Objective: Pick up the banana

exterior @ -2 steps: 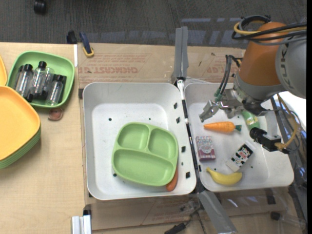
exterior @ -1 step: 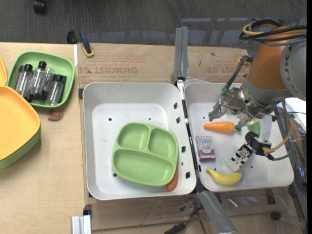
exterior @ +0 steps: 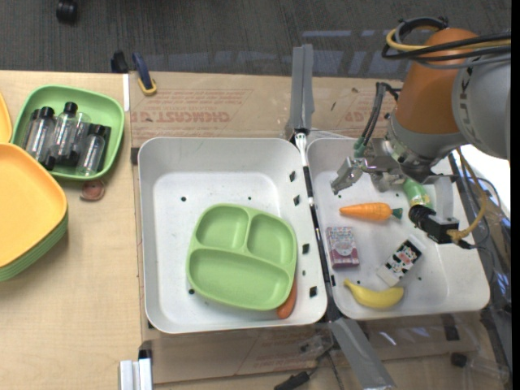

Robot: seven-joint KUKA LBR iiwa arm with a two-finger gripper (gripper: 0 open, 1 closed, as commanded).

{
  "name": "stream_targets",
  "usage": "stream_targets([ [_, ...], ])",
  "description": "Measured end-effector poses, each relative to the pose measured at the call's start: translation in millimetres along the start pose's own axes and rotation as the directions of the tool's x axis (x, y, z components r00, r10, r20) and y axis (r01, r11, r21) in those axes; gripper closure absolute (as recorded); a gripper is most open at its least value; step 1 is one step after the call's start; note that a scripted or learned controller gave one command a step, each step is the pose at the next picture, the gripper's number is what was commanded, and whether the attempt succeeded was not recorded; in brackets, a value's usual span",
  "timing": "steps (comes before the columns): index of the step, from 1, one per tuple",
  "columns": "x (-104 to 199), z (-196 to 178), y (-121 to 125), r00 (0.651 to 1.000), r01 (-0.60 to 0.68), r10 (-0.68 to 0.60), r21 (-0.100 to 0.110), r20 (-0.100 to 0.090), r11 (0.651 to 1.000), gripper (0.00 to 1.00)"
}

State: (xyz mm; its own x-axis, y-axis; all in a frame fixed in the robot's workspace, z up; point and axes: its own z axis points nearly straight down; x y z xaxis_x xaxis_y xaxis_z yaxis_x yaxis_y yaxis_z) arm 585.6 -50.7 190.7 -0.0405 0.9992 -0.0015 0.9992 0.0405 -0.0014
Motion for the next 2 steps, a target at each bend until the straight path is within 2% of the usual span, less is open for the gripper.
stream_targets([
  [1,-4.8,-0.3,8.3,0.99,0.138,-0.138,-0.001,0.0,0.99,0.0],
  [2,-11.8,-24.1,-18.8,1.0,-0.014,0.014,0.002,-0.001,1.0,0.0],
])
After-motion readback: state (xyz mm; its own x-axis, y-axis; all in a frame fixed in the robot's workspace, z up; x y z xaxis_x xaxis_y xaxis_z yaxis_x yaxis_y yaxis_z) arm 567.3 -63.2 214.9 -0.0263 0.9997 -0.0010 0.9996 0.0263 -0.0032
